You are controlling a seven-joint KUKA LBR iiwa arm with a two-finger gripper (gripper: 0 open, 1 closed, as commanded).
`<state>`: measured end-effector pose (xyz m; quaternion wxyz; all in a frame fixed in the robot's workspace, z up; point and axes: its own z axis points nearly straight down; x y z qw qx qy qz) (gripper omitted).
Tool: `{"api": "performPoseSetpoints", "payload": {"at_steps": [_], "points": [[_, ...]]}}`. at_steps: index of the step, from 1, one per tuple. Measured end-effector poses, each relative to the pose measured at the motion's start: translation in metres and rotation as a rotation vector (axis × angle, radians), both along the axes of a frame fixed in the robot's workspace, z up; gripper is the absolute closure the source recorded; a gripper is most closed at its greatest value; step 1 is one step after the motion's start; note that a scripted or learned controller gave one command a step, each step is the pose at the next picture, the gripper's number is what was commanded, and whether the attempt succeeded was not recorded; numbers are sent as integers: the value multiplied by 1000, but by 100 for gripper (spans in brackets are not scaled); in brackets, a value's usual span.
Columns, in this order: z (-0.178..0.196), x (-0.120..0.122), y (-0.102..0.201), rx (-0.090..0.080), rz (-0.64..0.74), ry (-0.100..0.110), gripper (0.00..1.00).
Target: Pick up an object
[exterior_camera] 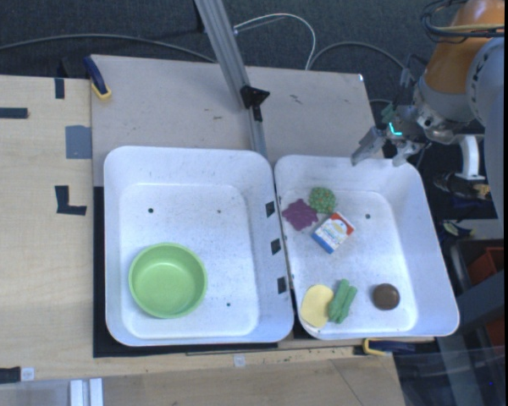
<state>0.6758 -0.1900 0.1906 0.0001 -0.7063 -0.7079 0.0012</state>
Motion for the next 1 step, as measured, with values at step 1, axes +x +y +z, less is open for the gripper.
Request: {"api": "performPoseSetpoints", "payload": {"at_steps": [1], "points": [[-60, -10, 0, 2, -1, 5, 0]]}}
